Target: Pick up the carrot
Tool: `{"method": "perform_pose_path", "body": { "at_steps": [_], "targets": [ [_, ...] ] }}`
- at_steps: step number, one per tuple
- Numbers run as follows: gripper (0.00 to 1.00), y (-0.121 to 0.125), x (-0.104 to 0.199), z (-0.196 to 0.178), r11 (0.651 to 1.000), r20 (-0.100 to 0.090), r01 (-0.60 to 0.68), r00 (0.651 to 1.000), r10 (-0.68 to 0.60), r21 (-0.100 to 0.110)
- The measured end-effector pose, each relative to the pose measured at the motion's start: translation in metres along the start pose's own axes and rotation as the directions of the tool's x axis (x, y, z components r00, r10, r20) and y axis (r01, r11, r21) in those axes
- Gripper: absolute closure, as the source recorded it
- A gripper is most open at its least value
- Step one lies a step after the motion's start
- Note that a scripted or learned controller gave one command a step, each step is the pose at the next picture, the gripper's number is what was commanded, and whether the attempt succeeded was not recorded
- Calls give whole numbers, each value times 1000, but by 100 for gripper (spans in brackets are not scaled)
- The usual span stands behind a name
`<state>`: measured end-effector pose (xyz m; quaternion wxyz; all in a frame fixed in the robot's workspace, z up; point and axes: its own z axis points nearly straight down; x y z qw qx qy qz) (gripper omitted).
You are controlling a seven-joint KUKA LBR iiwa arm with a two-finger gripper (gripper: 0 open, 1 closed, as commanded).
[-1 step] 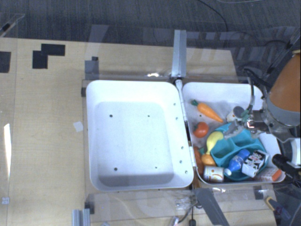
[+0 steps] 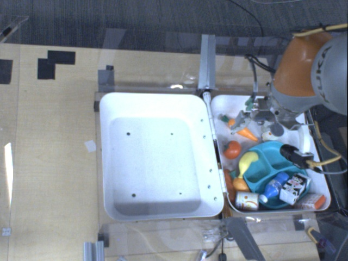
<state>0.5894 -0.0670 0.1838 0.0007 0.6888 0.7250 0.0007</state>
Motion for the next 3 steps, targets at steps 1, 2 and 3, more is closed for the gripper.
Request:
{"method": "perform_pose_path", "body": {
  "at_steps": [1, 2, 3],
  "targets": [
    [0, 35, -43, 96, 1000, 2, 1, 1000, -1, -8],
    [100, 36, -40, 84, 1000, -2, 3, 1000, -3, -9],
    [100, 36, 29, -33, 998, 0, 68, 998, -68, -5]
  ]
}}
